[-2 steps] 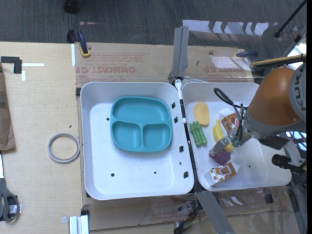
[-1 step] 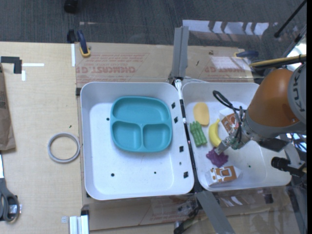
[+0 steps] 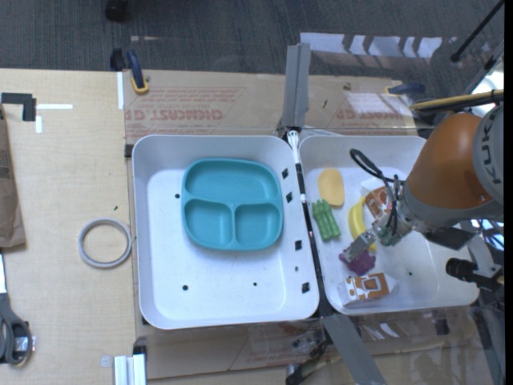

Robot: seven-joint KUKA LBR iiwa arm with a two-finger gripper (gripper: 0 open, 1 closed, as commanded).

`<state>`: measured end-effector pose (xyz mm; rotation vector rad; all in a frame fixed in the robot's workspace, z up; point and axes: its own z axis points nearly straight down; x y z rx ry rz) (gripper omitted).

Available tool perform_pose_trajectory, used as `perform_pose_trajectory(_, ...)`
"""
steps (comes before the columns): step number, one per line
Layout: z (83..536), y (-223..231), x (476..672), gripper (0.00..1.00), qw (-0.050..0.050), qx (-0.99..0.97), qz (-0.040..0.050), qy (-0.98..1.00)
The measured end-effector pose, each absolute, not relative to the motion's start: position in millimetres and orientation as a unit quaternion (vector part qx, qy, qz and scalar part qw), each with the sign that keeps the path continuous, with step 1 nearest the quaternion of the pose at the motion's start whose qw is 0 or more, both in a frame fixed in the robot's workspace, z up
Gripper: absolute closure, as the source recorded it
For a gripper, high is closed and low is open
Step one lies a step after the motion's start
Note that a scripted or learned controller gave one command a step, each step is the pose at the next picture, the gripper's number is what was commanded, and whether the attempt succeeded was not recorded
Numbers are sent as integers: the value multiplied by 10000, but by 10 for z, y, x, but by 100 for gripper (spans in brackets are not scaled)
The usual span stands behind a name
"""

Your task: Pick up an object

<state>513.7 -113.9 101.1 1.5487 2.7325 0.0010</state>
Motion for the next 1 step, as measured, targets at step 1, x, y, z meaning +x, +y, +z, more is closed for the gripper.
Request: perform_pose_trajectory(1,1098,-1150,5141,100,6,4951,5,8689)
